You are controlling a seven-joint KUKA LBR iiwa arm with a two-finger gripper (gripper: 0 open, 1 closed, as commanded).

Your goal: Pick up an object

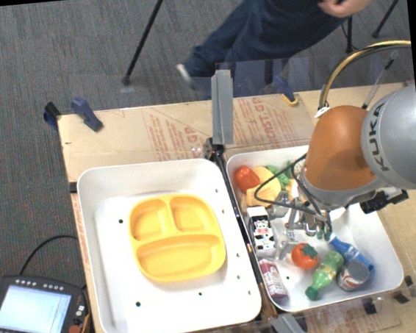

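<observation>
1. The grey arm with its orange band (pixel 339 148) reaches in from the right over the right bin (pixel 378 236), and the gripper (pixel 302 232) hangs low among the clutter there.
2. How its jaws stand cannot be told; the metal parts blur into the things below, and nothing is plainly seen between them.
3. Just beneath the gripper lies a small red tomato-like toy (pixel 304 256), with a green bottle (pixel 323 274) touching it on the lower right.
4. A blue-capped can (pixel 352 271) lies beside the bottle near the bin's front corner.
5. A black-and-white carton (pixel 261 232) and a pink-labelled tube (pixel 273 278) lie along the right bin's left wall.
6. A red pepper-like toy (pixel 247 176) and yellow pieces (pixel 263 187) crowd the far end.
7. The left bin (pixel 102 210) bears a yellow divided plate (pixel 177 237).
</observation>
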